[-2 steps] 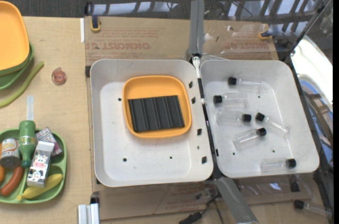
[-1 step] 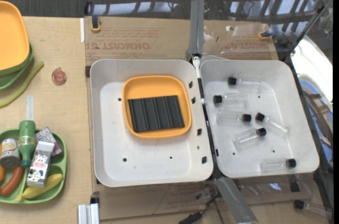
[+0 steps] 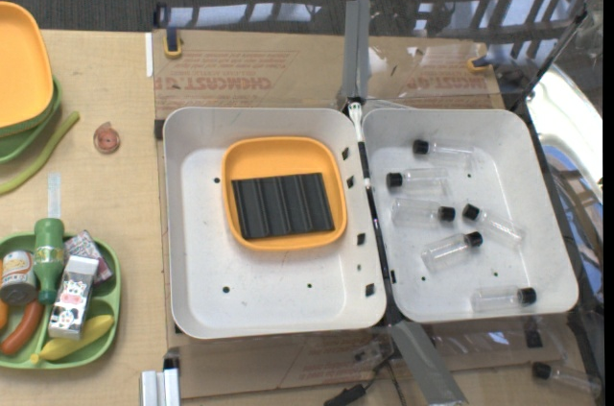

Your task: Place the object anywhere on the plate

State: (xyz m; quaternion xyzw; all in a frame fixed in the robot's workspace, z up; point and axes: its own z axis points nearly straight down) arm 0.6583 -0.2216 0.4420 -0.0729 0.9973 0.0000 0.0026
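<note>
An orange plate sits in the left white bin, and a black ribbed rectangular pad lies flat across its middle. In the right white bin lie several clear tubes with black caps, among them one at the back, one in the middle and one near the front right corner.
A cardboard sheet lies behind the bins. On the bench at the left are stacked orange and green plates, a green tray with toy food and a bottle, and a small pink object. A metal post stands between the bins.
</note>
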